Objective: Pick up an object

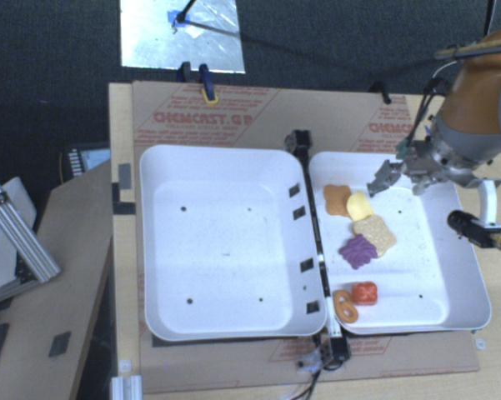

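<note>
From my remote station I watch the gripper (386, 176) hover over the right bin (450, 290); its grip state I cannot tell; the nearest target, a yellow piece (359, 205), lies just below-left of it.

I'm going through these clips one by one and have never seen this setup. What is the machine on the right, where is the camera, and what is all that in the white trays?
It is a single robot arm, grey with an orange band, reaching in from the right. Its claw hangs above the right bin, with nothing seen between its fingers. The one camera looks down at a slant from above the bench. Two shallow white bins sit side by side. The right one holds small toy-like pieces: an orange piece, a yellow piece, a tan cracker shape, a purple cluster, a red piece and an orange ring. The left bin sits beside it.
</note>
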Robot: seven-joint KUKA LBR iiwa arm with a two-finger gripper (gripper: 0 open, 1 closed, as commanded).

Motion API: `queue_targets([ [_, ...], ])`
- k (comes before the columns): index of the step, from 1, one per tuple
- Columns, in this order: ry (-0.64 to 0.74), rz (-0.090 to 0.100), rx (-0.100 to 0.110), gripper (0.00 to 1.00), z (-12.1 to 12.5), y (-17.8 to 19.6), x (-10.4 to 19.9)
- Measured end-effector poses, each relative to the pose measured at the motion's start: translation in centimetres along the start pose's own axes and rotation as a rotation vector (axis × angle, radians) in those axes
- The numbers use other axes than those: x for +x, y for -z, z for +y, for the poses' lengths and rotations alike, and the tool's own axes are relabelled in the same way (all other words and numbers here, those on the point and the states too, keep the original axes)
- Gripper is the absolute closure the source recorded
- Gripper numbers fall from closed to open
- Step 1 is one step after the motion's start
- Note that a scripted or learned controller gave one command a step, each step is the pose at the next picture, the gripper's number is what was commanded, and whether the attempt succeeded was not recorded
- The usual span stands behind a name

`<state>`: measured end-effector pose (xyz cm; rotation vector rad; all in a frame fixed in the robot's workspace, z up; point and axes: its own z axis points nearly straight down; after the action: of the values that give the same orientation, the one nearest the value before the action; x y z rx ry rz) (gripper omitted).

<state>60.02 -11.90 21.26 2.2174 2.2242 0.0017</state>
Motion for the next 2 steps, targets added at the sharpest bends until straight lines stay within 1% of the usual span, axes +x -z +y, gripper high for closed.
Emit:
queue_targets([
  [1,-0.004,0.003,0.01,0.0,-10.0,-2.6,0.9],
  [2,-0.001,-0.001,-0.003,1.0,-9.4,-1.3,0.8],
])
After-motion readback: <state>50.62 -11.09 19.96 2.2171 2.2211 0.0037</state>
